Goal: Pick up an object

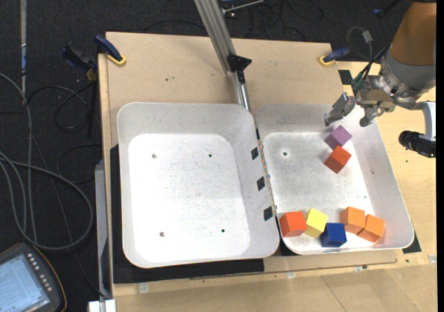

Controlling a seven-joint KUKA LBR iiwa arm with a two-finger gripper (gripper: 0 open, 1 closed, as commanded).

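Pick not yet made

Your end effector (354, 111) hangs wide apart, holding nothing, above the purple block (339, 136) near the right bin's (388, 186) far edge.

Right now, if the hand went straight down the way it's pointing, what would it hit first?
Probably the purple block, just below the hand in the right bin; depth is hard to judge, so it might land beside it.

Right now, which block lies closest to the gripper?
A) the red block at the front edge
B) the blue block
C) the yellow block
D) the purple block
D: the purple block sits just below the gripper near the back of the right bin, while the blue block and the yellow block lie at the front edge.
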